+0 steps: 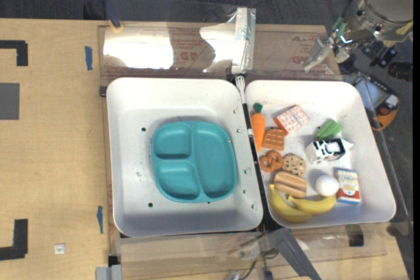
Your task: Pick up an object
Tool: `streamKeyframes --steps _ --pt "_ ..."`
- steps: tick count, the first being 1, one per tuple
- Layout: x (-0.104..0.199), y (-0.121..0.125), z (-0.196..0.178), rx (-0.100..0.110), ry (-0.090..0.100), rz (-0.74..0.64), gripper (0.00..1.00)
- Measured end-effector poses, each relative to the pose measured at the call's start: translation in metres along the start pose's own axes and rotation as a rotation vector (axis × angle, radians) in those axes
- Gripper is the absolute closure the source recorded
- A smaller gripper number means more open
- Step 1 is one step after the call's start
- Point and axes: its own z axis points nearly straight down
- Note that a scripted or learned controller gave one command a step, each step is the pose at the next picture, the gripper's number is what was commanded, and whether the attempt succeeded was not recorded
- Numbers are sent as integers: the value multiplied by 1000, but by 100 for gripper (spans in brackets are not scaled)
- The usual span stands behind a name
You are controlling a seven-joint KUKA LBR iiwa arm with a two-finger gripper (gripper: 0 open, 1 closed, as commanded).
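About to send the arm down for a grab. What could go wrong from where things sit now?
The toys in the right bin are packed tight: the hot dog, cookie and banana touch, so a grab may catch two or slip. The egg is round and may roll away. The gripper hangs beyond the bin's far rim, so it could clip that rim coming in.

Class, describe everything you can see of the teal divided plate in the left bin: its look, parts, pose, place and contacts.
The teal divided plate looks like smooth moulded plastic, a rounded rectangle with three compartments: two smaller ones on the camera view's left, one long one on its right, all bare. It lies flat and face up near the middle of the left bin, turned slightly askew to the bin's walls. It touches only the bin's floor.
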Motion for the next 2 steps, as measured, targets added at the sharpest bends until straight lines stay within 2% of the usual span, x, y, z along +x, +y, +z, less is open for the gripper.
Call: streamKeyframes --steps 1,2 --pt "35 11 -112 -2 2 108 0" --pt "44 -39 21 25 8 210 0"
